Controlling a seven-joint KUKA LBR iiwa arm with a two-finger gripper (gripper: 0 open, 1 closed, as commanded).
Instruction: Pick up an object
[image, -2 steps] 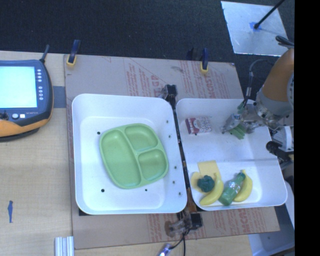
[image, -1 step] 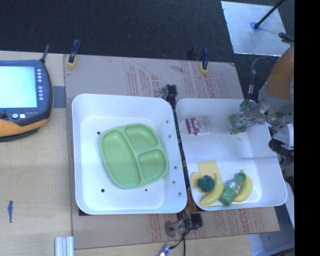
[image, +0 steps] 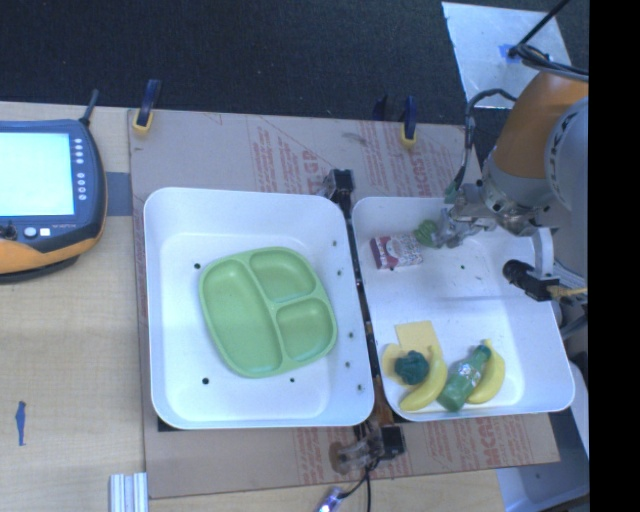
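The grey arm (image: 545, 130), with its orange band showing near the top right, is reaching in from the right and bending down over the far end of the right bin (image: 540, 330). Its gripper (image: 447, 232) is hanging low at that bin's upper edge, right against a small green object (image: 427, 233); whether that object is sitting between the fingers or merely beside them cannot be told, and how the pincer stands cannot be made out either. Just left of it a red-and-white packet (image: 396, 251) is lying on the bin floor. At the near end of the same bin a yellow sponge (image: 417, 337), a dark green broccoli-like toy (image: 410, 367), a banana (image: 428, 388), a green bottle (image: 462, 378) and a second banana (image: 489, 376) are crowding together, touching one another. In the left bin (image: 170, 330) a green divided plate (image: 267, 311) is lying flat.
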